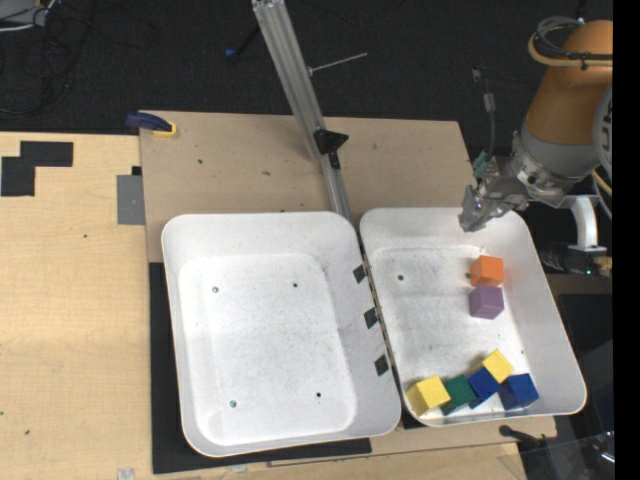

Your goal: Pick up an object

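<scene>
- The gripper [476, 218] hangs over the far edge of the right bin [440, 230], near its far right corner; I cannot tell its state from here, and nothing shows in it.
- The orange block [488, 269] sits near the bin's right edge, just below the gripper, with the purple block [486, 301] touching or just beside its near side.
- A yellow block [431, 394], green block [460, 391], another yellow block [497, 365] and two blue blocks [518, 391] crowd the near right corner.
- The orange block is probably the easiest pick: light, stiff, flat-sided, likely not fragile. Its left and right faces look free; the near face is crowded by the purple block.
- The left bin [262, 226] lies alongside.
</scene>
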Robot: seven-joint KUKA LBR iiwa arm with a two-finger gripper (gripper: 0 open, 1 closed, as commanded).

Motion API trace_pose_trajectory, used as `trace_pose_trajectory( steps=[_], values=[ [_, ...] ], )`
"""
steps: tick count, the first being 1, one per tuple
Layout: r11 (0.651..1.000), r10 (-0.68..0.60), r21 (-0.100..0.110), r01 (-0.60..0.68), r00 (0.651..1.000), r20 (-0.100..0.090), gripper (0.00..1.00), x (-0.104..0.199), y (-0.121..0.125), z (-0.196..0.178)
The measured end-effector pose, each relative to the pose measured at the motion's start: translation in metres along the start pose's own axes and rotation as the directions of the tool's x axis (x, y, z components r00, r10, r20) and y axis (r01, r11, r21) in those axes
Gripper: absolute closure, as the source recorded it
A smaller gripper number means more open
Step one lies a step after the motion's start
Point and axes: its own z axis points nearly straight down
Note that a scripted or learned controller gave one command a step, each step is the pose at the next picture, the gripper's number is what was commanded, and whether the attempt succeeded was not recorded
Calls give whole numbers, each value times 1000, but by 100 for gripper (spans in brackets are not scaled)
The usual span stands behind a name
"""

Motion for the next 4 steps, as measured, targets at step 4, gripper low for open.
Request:
trace_pose_trajectory(
  steps=[4],
  values=[
    [1000,0,2,0,1000,0,100,209,-70,23]
  ],
)
